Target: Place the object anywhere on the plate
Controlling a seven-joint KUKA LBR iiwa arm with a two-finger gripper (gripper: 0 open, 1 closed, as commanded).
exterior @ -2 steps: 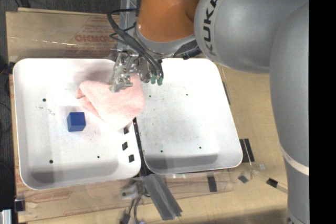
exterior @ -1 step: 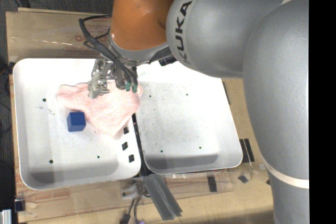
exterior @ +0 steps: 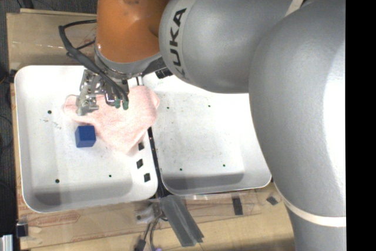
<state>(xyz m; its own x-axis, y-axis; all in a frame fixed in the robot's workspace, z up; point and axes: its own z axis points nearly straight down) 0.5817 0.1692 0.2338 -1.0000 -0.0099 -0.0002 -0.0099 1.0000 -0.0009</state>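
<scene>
Pink cloth [exterior: 126,117] under pincer [exterior: 107,100] looks soft, nappy terry; blue block [exterior: 85,136] just below-left smooth matt; bins [exterior: 35,126] glossy white plastic; arm shell [exterior: 235,38] smooth satin grey.

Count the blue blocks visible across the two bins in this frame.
1. A single blue block lies in the left bin, just left of the pink cloth and below the gripper. The arm covers part of the bins, so others may be hidden.
</scene>
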